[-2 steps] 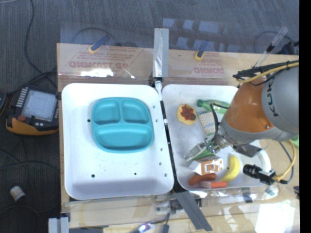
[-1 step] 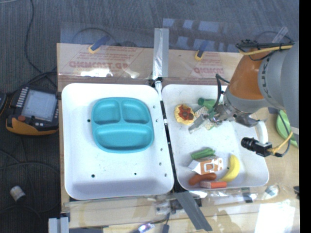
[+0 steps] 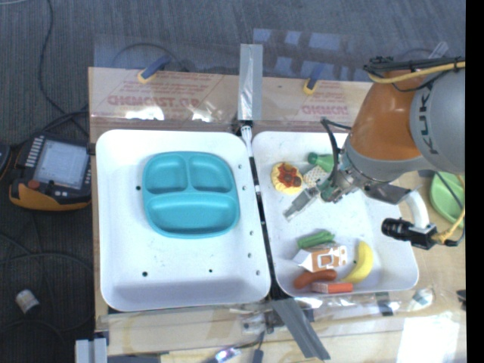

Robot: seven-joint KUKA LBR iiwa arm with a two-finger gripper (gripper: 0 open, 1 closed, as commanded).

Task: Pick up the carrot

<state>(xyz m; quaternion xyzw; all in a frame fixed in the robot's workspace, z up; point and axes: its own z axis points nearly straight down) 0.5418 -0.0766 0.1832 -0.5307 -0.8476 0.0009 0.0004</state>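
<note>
The carrot [image 3: 331,287] was seen at the lower edge of the right bin [image 3: 393,274], beside a sausage [image 3: 313,278] and below a banana [image 3: 363,262]. The gripper [image 3: 302,201] was held mid-bin, well apart from it, seemingly spread and empty, presumably before an approach.

The arm [image 3: 442,119] bears the letters "KU"; the cardboard's [image 3: 162,100] red print is illegible.
</note>
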